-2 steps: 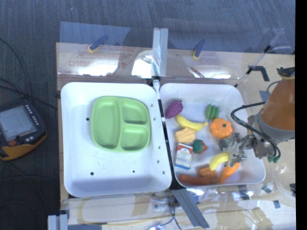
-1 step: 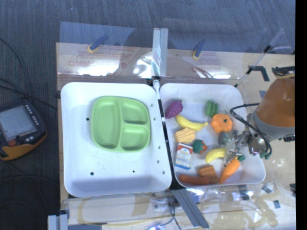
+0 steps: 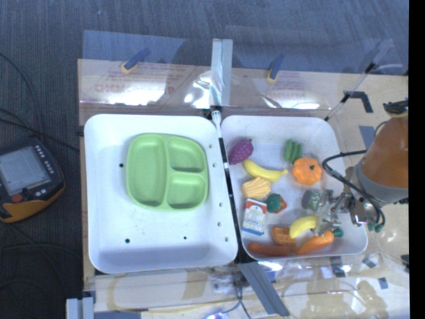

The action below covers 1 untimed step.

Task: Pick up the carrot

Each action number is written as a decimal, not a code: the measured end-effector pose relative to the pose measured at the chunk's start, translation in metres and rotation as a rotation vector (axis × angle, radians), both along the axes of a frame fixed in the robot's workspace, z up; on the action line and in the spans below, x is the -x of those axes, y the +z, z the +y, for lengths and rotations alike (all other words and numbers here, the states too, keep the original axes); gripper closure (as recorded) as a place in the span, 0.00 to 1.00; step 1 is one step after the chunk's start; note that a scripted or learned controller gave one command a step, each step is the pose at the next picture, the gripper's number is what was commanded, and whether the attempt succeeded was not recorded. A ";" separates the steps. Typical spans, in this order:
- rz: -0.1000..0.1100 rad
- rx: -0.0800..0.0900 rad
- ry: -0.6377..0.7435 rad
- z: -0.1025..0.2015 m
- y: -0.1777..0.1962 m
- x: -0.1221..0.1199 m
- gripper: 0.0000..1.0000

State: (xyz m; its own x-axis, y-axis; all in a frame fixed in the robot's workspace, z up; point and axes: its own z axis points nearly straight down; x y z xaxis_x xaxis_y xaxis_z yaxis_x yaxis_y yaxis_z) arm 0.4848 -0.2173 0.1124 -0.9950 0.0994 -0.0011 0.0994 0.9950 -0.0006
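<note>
1. Where the right bin (image 3: 345,153) meets its near wall, the carrot (image 3: 316,242) lies on its side, orange, pointing slightly up toward the right.
2. Hanging over that same corner are the jaws (image 3: 330,219), just above the carrot's thick end; metal parts and cables hide the tips, so I cannot tell how far apart they stand or whether anything sits between them.
3. A small yellow banana piece (image 3: 302,226) lies just beside the carrot, partly under the jaws.
4. To its left are an orange wedge (image 3: 281,234) and a long red sausage (image 3: 269,249) along the near wall.
5. Farther back sit a milk carton (image 3: 254,216), a strawberry (image 3: 276,203), a waffle (image 3: 256,188), a banana (image 3: 263,171), an orange (image 3: 307,171), a green pepper (image 3: 292,151) and a purple grape bunch (image 3: 240,150).
6. Left bin (image 3: 106,244) holds a green divided plate (image 3: 167,171), well apart from the carrot.
</note>
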 end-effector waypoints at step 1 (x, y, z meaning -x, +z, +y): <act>-0.002 0.000 -0.261 -0.005 0.020 -0.061 1.00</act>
State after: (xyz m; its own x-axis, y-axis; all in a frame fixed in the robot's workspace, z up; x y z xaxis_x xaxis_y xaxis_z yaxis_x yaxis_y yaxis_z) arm 0.5460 -0.2222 0.1322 -0.9356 0.3531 -0.0033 0.3531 0.9356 -0.0004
